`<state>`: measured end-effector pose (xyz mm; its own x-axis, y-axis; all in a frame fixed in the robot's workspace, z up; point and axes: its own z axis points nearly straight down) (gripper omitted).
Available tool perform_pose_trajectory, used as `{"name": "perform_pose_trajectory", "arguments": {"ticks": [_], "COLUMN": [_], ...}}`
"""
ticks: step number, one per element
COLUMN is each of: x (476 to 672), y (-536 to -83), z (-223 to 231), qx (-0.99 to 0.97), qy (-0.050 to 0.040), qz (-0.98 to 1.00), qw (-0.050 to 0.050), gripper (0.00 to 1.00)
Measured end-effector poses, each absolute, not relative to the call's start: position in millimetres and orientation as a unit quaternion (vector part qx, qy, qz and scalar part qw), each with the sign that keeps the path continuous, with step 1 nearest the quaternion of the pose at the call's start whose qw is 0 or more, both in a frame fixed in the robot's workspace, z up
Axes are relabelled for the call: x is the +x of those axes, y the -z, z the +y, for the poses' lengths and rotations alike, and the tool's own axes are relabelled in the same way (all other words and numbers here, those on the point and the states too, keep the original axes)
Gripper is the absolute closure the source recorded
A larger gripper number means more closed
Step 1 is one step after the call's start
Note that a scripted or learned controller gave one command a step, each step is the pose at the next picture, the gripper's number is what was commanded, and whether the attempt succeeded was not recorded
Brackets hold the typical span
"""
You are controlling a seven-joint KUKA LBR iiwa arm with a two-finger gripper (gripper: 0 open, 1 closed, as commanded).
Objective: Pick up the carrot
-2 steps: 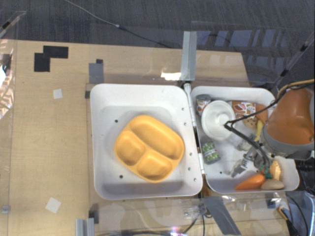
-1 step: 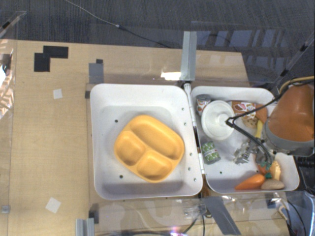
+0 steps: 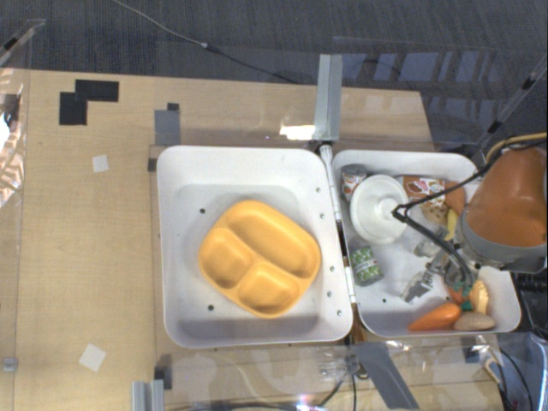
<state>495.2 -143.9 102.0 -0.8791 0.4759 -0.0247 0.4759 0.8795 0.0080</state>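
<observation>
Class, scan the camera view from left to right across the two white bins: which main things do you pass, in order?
Yellow divided plate → green can → white round lid → tool → carrot → arm's orange band.

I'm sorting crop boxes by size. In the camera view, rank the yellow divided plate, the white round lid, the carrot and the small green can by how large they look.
1. yellow divided plate
2. white round lid
3. carrot
4. small green can, close to the carrot, so those two are unsure.

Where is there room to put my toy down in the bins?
Left bin: bare white floor all around the yellow plate, widest along its left wall. Right bin: crowded; the hand, carrot and white cup leave little space.
</observation>
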Motion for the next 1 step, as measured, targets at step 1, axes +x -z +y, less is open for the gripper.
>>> {"name": "perform_pose_trajectory", "arguments": {"ticks": [1], "x": [491.9], "y": [-89.8], "z": [-111.1], "qx": [0.264], "qy": [-0.0005], "qz": [0.964], "qw": [0.008], "gripper": [0.0]}}
